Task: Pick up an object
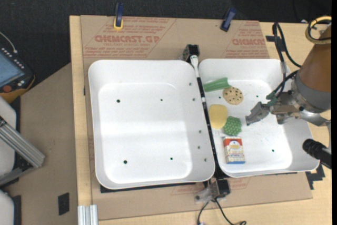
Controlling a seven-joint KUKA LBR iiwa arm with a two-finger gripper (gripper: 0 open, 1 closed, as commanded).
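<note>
The right bin [274, 162] holds several small objects: a green oblong piece [216, 84], a tan cookie [232, 95], a yellow rounded piece [218, 116], a green bumpy ball [232, 125] and a small red-and-white box [234, 149]. My gripper [256, 114] hangs over the right bin, just right of the green ball and the yellow piece, pointing left. It is apart from them, and nothing shows between its fingers.
The left bin [105, 129] lies beside the right one, with a black divider strip [202, 108] between them. Both rest on a cardboard sheet [158, 34] held by blue clamps [119, 16]. Cables run along the right bin's far right side.
</note>
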